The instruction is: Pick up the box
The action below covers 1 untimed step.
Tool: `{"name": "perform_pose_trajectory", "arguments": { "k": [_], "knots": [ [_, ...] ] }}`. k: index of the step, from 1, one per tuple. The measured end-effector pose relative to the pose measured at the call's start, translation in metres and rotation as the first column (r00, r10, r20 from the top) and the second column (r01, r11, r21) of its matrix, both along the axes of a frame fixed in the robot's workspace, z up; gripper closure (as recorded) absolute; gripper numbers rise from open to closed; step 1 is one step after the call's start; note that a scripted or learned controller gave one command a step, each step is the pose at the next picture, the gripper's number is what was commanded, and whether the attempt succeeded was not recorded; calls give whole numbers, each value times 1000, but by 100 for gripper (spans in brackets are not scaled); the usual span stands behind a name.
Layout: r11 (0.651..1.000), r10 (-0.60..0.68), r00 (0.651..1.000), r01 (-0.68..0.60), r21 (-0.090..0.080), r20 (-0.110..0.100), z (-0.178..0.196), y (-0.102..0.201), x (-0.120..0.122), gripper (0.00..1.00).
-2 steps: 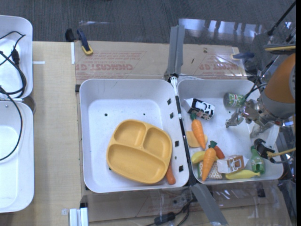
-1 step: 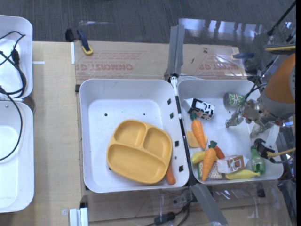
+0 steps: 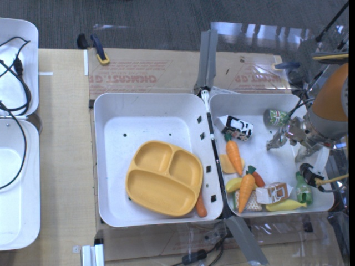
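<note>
Camera view: box [image 3: 274, 193] lies flat, long axis left-right, near hand [image 3: 287, 140].

We see the grey arm [image 3: 333, 101] entering from the right, its orange band just above the wrist. The wrist angles down and leftward, ending in the two-finger gripper [image 3: 284, 140], whose metal fingers [image 3: 275, 143] appear spread apart.

From my seat the bins [image 3: 111, 165] look like smooth matt white plastic; yellow tray [image 3: 164, 177] reads plastic with slight sheen; box [image 3: 275, 192] lower right looks like printed card.
</note>
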<state>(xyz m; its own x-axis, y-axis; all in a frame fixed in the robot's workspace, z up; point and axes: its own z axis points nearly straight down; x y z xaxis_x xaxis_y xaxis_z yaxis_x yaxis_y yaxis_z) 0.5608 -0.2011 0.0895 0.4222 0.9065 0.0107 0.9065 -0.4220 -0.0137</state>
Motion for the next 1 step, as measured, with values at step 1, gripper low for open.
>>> {"name": "perform_pose_trajectory", "arguments": {
  "k": [1],
  "knots": [
    [1000, -22, 1000, 22, -16, 6, 78, 13, -34, 0]
  ]
}}
